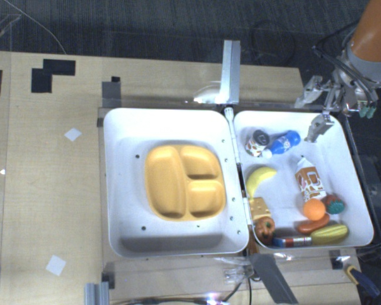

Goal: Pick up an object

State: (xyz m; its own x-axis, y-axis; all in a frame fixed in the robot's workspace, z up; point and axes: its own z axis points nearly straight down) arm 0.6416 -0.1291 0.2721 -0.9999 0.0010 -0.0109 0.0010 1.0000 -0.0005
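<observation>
My pincer hangs over right bin far corner, fingers apart, nothing held. Nearest obj.: blue bottle lying near bin's far wall — prob. light, rigid, slick; grip across mid-body.

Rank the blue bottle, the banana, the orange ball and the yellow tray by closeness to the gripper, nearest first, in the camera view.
From the gripper, at the right bin's upper right:
1. Blue bottle, lying just left of it near the top wall.
2. Banana, by the divider.
3. Orange ball, lower in the right bin.
4. Yellow tray, in the left bin.
</observation>
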